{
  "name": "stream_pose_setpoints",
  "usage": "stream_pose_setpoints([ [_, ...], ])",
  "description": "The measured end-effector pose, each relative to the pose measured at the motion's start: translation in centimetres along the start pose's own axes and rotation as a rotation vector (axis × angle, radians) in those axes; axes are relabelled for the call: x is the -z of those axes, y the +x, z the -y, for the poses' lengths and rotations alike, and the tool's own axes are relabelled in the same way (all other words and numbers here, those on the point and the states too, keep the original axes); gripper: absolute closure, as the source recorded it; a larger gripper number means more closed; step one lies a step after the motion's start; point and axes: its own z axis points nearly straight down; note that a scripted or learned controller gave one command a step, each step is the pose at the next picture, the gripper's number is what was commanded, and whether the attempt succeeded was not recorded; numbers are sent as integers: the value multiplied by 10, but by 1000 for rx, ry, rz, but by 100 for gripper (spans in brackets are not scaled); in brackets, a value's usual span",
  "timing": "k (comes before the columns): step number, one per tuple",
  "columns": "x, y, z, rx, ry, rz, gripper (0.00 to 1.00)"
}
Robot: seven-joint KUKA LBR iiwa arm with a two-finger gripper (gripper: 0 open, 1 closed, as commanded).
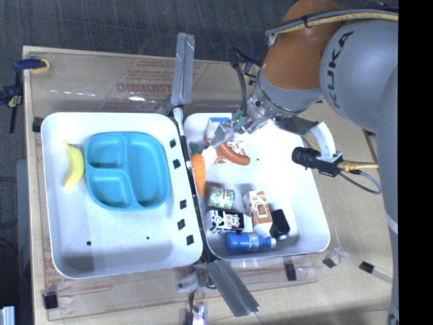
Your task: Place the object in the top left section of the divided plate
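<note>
Over the right bin (pixel 318 202) you see the gripper (pixel 226 135) hanging low near the back left corner, the grey arm (pixel 352 53) reaching in from the right with its orange band (pixel 301 39) above the wrist. You cannot tell from this view whether the pincer is wide or narrow: its tip is blurred against the clutter beneath. Nothing is visibly held between its parts.

Just beside the tip, you find a hot dog (pixel 233 154) lying on the bin floor, with a blue-and-white packet (pixel 216 124) behind it at the back wall. An orange carrot (pixel 198 171) lies along the left wall of that bin. Nearer the front you note a green can (pixel 221 197), a small brown-and-white box (pixel 258 207), a black-and-white carton (pixel 226 220), a black block (pixel 279 223) and a blue bottle (pixel 248 242) lying on its side against the front wall.

Left bin (pixel 108 249): the blue divided plate (pixel 128 169) sits toward the back, all three sections bare. A yellow banana (pixel 73 166) lies on the bin floor, touching or just beside the plate's left rim, outside it.
</note>
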Motion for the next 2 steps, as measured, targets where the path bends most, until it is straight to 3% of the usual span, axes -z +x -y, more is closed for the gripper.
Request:
stream_pose_setpoints([
  [1, -25, 49, -86, 378, 0, 1, 100],
  [2, -24, 49, -86, 377, 0, 2, 0],
])
